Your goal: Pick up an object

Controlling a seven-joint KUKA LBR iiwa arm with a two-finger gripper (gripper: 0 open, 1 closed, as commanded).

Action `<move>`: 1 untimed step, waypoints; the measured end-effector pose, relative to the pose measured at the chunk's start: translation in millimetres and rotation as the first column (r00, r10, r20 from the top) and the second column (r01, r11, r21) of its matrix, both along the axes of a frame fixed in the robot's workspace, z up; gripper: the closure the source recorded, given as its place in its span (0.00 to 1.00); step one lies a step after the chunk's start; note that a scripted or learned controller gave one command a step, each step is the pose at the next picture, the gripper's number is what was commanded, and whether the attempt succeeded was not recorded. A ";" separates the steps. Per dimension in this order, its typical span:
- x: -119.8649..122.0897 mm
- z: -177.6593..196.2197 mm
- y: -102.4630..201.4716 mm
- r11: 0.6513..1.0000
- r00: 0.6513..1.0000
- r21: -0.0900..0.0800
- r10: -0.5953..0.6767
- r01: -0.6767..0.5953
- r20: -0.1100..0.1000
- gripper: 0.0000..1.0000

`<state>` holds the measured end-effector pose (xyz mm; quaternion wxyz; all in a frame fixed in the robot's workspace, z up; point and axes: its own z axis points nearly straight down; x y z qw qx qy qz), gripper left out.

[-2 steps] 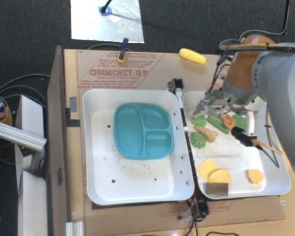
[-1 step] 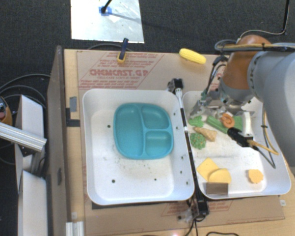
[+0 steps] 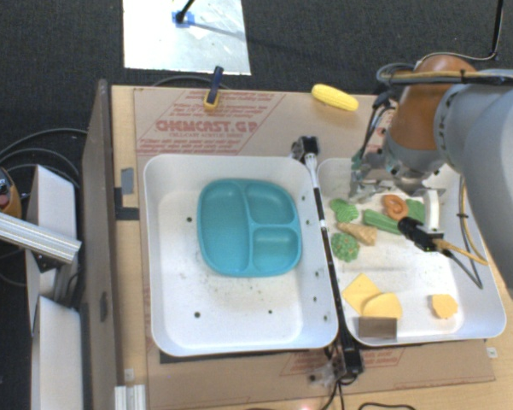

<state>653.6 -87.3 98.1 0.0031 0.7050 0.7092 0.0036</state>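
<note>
My end effector (image 3: 364,178) hung low over the right bin's (image 3: 492,311) far left corner; grip state unreadable. Nearest candidates: green toy pieces (image 3: 345,210) just below it. Approach step, I judged. Next: settle onto one piece and close.

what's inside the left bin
One thing: a teal divided plate lying flat near the middle of the left bin. Its three compartments hold nothing. Whatever bin floor lies under the plate is covered.
</note>
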 end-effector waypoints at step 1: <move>-0.2 -0.5 0.0 1.000 1.000 0.000 0.000 0.000 -0.001 0.00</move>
